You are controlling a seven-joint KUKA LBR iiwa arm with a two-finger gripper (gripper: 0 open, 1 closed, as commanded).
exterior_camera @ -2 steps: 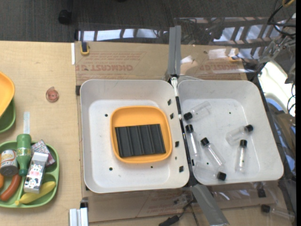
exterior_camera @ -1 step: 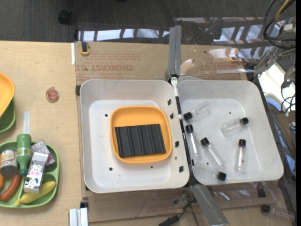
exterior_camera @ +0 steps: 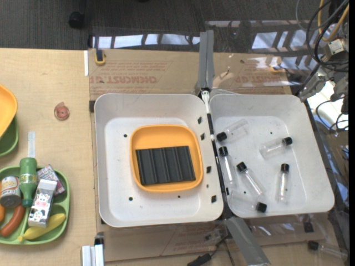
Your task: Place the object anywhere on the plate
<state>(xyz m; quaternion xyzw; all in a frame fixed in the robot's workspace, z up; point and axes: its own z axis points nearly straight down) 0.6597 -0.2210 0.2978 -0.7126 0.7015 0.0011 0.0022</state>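
Observation:
An orange square plate [exterior_camera: 165, 133] lies in the middle of the left white bin [exterior_camera: 113, 165]. A dark grey ribbed rectangular block [exterior_camera: 166, 165] rests flat on the plate and covers most of its inner area. Several clear vials with black caps lie scattered in the right white bin [exterior_camera: 313, 170]. One vial [exterior_camera: 232, 131] is near the top left, one [exterior_camera: 275, 146] near the middle, and one [exterior_camera: 283, 182] lower right. Another vial [exterior_camera: 226, 165] lies along the divider between the bins.
A green tray [exterior_camera: 58, 218] with toy food and a small bottle sits on the wooden table at the lower left. An orange dish [exterior_camera: 5, 112] is at the left edge and a small pink piece [exterior_camera: 61, 111] is nearby. Cables [exterior_camera: 327, 15] hang at the upper right.

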